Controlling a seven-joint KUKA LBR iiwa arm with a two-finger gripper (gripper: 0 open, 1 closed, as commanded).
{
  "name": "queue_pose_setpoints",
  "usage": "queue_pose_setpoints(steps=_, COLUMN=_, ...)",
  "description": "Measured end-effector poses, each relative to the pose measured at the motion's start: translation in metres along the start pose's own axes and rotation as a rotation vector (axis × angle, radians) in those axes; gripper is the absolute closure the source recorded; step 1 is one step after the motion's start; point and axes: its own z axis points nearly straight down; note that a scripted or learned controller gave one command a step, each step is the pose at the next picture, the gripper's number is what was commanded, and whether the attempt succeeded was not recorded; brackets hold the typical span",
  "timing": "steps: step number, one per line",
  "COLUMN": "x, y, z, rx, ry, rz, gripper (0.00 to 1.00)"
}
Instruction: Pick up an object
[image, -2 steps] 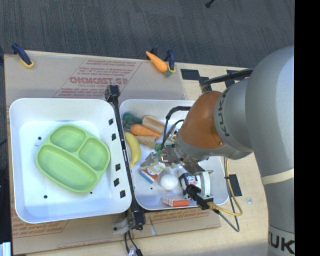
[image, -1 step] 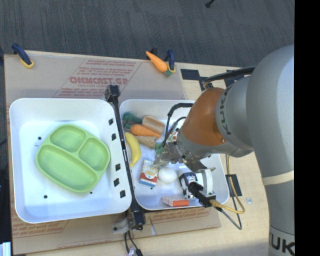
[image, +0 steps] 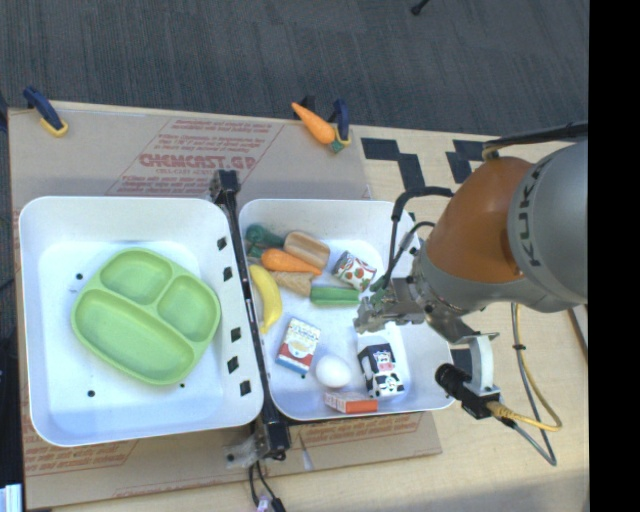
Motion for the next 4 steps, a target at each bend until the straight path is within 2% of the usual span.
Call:
queue_pose_setpoints(steps=1, x=-0.039, y=-0.004, z=-0.011, rx=0.000, ry=0.000, rz=0.000, gripper=1.00)
queue_pose_setpoints(steps=4, x=-0.077, y=-0.005, z=-0.016, rx=-0.001, ry=-0.001, rz=0.000, gripper=1.00)
